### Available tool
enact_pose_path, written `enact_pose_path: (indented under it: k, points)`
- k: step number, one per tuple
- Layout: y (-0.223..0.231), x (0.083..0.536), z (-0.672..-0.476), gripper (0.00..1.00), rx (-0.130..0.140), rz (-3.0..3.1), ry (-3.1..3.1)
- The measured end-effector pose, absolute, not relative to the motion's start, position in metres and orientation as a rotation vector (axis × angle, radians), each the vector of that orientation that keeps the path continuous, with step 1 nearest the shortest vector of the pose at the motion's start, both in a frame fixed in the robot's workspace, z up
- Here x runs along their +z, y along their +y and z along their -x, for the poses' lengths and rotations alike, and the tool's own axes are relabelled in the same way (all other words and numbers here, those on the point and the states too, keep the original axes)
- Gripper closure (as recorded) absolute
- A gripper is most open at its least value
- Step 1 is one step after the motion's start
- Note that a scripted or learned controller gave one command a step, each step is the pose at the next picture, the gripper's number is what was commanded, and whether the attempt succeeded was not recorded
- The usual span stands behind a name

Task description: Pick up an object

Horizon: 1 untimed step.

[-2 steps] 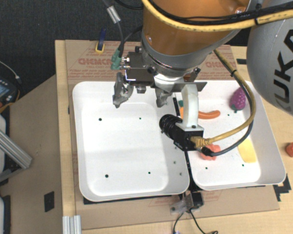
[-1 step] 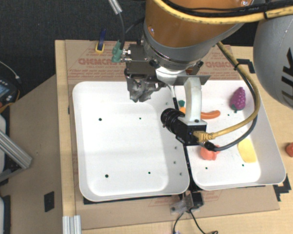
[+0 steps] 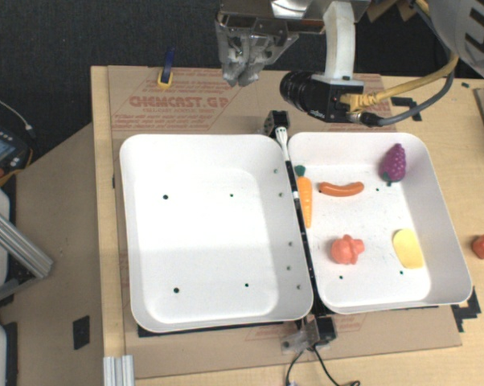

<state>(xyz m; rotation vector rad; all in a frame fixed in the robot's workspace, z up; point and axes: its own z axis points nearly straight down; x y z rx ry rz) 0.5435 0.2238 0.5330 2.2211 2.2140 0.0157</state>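
Observation:
My gripper hangs high at the top of the camera view, above the cardboard behind the left bin, with nothing between its fingers. In the right bin lie a purple bunch of grapes, an orange-red sausage, an orange carrot against the bin's left wall, a pink-red lumpy fruit and a yellow piece. All of them are well below and to the right of the gripper.
The two bins stand side by side on a cardboard sheet. A small blue and yellow clip sits on the cardboard at the back left. A red object lies outside the right bin at the far right.

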Motion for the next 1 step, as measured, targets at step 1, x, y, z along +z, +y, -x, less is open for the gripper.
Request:
enact_pose_path:
  k: [1]
  points:
    - [0.225,0.5206,-0.4763,1.0,-0.004,-2.219,2.228]
